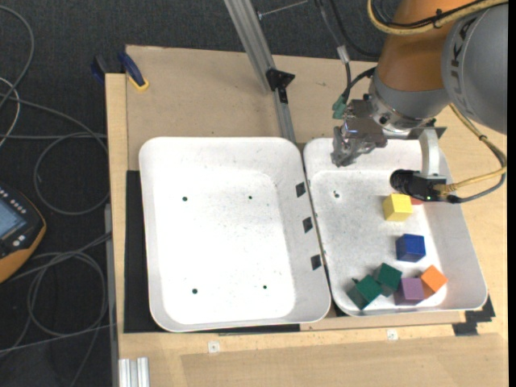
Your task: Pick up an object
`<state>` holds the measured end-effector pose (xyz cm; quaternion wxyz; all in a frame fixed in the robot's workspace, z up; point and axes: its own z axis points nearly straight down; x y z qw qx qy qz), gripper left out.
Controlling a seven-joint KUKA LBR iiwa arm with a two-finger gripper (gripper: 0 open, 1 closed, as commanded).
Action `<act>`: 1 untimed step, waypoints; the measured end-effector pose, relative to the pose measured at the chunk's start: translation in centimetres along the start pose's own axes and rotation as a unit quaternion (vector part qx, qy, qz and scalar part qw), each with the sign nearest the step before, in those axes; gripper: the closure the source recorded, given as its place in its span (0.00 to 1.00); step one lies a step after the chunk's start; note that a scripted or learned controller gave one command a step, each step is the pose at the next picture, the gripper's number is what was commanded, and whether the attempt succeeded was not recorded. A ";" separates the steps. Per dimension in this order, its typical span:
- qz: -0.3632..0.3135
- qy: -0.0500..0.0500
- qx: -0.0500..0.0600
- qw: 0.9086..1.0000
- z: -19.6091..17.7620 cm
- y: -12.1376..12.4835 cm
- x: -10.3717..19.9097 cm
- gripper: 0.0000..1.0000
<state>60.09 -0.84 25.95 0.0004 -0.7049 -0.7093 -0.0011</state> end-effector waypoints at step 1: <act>0.000 0.000 0.000 1.000 -0.4 0.2 5.6 1.00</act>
